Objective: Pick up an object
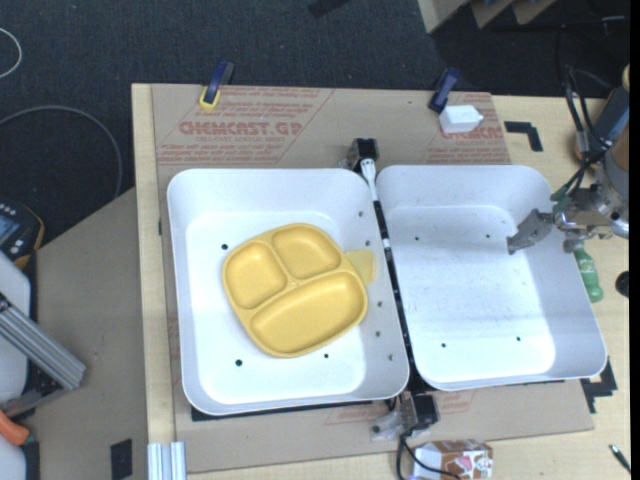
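Arm enters at right edge of frame, mid-height, wrist low over the right bin (560, 353) near its right wall. Gripper (528, 232) points left into that bin; finger state can't tell, nothing visibly held. Yellow divided plate (294, 288) lies flat in left bin (200, 368), center-left of frame, well apart from gripper.
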Action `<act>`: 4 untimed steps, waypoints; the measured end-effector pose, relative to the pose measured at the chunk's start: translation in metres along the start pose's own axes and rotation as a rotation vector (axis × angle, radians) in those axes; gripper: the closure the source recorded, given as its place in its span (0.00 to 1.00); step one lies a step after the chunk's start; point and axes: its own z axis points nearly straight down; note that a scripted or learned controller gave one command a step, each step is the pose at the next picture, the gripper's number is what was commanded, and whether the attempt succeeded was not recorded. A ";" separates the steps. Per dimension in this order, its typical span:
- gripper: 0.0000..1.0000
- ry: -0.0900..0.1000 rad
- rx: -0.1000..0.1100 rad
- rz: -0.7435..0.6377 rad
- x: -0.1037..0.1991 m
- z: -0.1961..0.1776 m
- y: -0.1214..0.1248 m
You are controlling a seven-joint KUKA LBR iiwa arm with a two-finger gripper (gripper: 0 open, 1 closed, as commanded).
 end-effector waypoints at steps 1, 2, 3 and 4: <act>0.00 -0.001 -0.010 -0.004 0.042 -0.094 -0.035; 0.00 -0.001 -0.013 -0.006 0.083 -0.190 -0.067; 0.00 0.002 -0.016 -0.011 0.173 -0.290 -0.066; 1.00 -0.001 -0.006 -0.001 0.168 -0.294 -0.066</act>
